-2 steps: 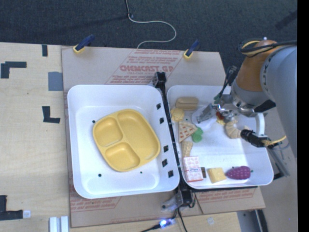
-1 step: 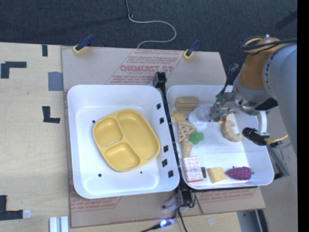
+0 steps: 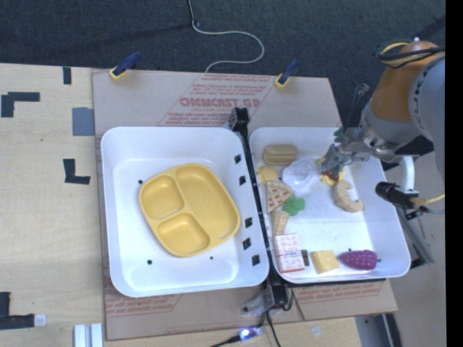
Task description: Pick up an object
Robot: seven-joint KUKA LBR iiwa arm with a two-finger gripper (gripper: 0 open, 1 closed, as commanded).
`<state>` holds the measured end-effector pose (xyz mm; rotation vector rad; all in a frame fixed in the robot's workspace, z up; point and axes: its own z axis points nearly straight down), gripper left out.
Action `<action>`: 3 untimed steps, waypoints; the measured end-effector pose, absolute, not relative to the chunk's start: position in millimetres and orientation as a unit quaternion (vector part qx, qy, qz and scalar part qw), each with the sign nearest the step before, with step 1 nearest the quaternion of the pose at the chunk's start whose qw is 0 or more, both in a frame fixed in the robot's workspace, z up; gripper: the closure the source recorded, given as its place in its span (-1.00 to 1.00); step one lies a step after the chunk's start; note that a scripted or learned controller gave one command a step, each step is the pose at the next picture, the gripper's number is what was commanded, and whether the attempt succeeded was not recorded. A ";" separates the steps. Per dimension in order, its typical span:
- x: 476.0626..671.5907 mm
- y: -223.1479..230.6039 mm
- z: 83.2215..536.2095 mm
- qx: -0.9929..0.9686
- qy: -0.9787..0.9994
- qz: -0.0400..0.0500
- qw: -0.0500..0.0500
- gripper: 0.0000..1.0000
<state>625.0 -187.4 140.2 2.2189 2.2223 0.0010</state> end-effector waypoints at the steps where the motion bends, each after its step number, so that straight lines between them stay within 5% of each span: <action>1: 625.7 -191.3 182.5 0.707 0.708 0.000 0.001 1.00; 2: 626.9 -191.0 226.3 0.706 0.708 0.000 0.001 1.00; 3: 634.7 -135.9 214.9 0.705 0.709 -0.001 -0.001 1.00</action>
